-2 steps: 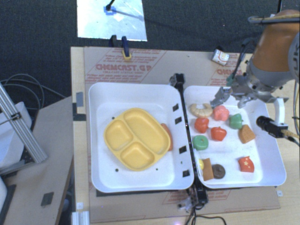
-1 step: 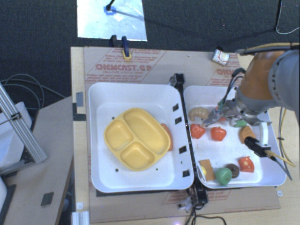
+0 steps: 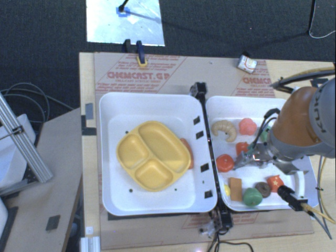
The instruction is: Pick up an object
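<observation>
Two white bins sit side by side. The left bin (image 3: 113,193) holds a yellow divided tray (image 3: 153,154). The right bin (image 3: 220,106) holds a croissant (image 3: 224,129), tomato (image 3: 225,163), green ball (image 3: 252,197) and doughnut (image 3: 262,188). The gripper (image 3: 245,159) hangs low beside the tomato.

Grey arm (image 3: 321,109) with a broad orange band (image 3: 295,121) and black cables above the wrist

A robotics lab: a wooden surface (image 3: 173,67) bearing two white bins (image 3: 110,140), loose cables (image 3: 26,96), and dark carpet (image 3: 42,30).
</observation>
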Available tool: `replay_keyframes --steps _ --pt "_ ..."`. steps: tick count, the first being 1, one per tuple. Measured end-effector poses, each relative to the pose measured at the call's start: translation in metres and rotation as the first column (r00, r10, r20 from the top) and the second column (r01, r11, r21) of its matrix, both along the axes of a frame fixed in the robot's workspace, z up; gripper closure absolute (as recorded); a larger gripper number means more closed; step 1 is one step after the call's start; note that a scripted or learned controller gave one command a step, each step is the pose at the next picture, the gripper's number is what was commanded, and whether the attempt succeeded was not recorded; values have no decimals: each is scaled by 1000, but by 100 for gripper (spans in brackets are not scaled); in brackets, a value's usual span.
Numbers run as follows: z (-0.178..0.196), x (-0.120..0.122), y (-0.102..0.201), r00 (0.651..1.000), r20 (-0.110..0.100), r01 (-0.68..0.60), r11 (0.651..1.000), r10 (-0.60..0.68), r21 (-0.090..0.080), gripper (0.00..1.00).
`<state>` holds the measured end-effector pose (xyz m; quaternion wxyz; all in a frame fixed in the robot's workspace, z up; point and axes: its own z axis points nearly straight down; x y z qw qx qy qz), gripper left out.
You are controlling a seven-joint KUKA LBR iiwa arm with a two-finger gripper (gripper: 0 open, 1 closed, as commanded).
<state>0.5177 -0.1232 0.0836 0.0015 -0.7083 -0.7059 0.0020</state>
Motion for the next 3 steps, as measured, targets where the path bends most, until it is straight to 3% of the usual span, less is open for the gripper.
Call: replay_keyframes --steps 1,2,3 --pt "2 70 -18 1000 13 -8 1000 8 -2 0" --pt "12 68 -17 1000 10 -7 1000 7 0 100" --pt "106 47 50 1000 11 -12 1000 12 2 100"
